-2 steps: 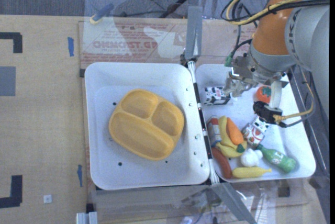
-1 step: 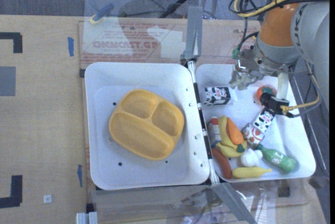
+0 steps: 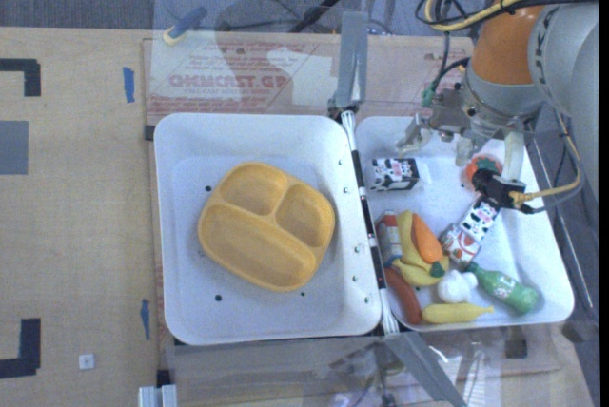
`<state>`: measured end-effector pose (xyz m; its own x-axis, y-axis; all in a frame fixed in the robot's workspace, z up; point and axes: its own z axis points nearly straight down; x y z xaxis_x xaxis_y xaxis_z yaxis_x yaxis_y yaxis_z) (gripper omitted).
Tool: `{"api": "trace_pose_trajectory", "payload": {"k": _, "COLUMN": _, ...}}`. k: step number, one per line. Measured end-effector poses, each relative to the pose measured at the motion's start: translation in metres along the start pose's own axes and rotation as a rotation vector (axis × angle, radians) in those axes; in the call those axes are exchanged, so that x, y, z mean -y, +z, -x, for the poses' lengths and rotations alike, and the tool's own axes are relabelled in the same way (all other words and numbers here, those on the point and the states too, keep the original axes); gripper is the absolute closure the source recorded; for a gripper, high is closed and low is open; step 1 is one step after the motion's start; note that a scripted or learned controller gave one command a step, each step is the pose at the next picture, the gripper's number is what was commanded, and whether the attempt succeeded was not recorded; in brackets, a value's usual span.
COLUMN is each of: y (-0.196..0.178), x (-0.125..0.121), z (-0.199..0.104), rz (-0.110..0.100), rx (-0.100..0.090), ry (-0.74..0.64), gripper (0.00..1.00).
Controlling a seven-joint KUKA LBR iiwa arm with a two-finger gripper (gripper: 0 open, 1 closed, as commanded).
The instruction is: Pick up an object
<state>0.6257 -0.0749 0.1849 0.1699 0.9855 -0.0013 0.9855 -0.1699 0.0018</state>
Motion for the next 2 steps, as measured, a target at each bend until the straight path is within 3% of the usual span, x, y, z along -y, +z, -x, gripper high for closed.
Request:
{"api": "trace_pose_trajectory", "payload": {"k": 1, "y": 0.085, "x": 0.115, "z": 0.062, "rz": -0.002, "rx": -0.002, "ry": -0.048, "gripper": 0.0}}
{"api": "trace_pose_trajectory", "payload": {"k": 2, "y": 0.093, "x": 0.082, "z": 0.108, "rz": 0.014, "rx": -0.001, "ry": -0.289, "gripper": 0.0}}
